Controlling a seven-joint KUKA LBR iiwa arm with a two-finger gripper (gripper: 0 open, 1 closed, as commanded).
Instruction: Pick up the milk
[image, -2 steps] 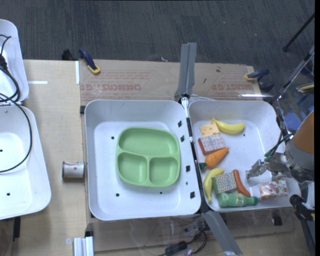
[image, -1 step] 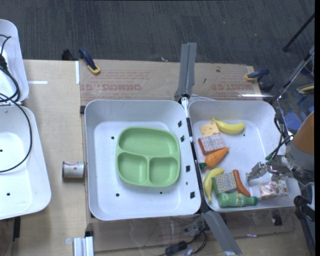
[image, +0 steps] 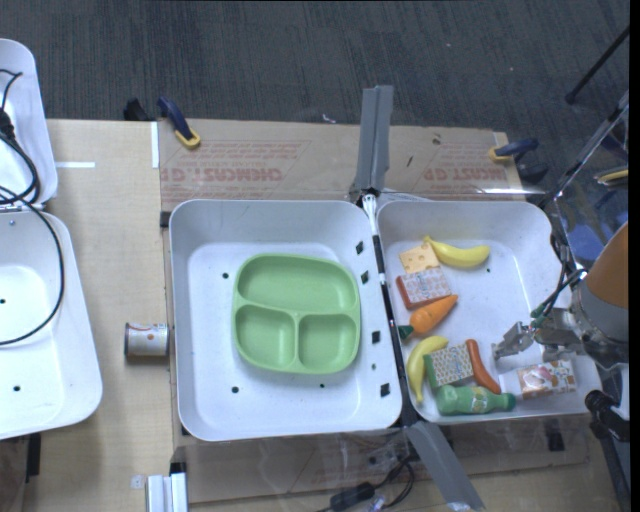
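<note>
The milk (image: 546, 380) is a small white carton with red and orange print. It lies on its side near the front right corner of the right bin (image: 520, 225). My gripper (image: 510, 340) hovers just above and to the left of the carton, reaching in from the right edge. It looks open, with nothing between its fingers. The carton lies apart from the gripper, a little below it in the view.
The right bin also holds a banana (image: 458, 254), a yellow wedge (image: 418, 258), a red-brown box (image: 424, 287), a carrot (image: 433, 313), a second banana (image: 420, 362), a patterned box (image: 451, 365), a red stick (image: 482, 367) and a green bottle (image: 472, 402). A green divided plate (image: 296, 312) lies in the left bin.
</note>
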